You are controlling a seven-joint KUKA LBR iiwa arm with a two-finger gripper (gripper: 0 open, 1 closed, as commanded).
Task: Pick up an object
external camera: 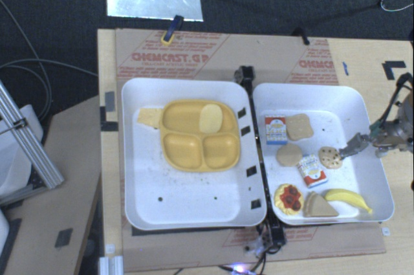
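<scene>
I've got the jaws (352, 145) low over the right bin (362, 105), tip just beside the cookie (330, 157); can't tell if they're wide or narrow, and nothing is visibly held. Right bin also has a carton (275, 129), bread slices (299, 127), a second small carton (311, 171), pizza (289, 198), sandwich (319, 206) and banana (348, 200). Left bin (187, 202) holds a yellow divided tray (198, 136).
</scene>
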